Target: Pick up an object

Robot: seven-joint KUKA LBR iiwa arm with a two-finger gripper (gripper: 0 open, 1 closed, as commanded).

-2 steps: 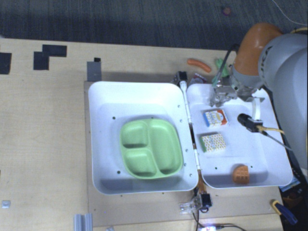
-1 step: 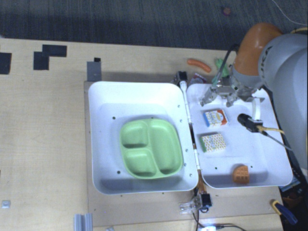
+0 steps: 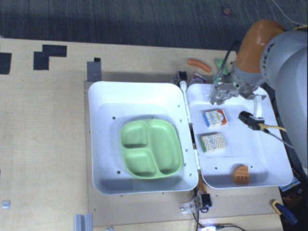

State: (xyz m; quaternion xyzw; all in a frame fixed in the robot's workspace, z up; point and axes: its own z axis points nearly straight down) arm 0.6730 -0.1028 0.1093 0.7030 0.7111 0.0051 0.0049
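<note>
Two white bins (image 3: 96, 129) are sitting side by side | my gripper (image 3: 222, 94) is hanging over the right one near a little box (image 3: 214, 117) | I cannot tell its grip.

A robotics lab: bench (image 3: 43, 143), white bins (image 3: 103, 129), loose cables (image 3: 274, 4).

we can read no text, number or brand here. the small carton (image 3: 214, 117) in the right bin (image 3: 269, 167) bears a printed face in red and blue (too blurred to make out), and the patterned packet (image 3: 213, 142) below it shows only dots.
</note>
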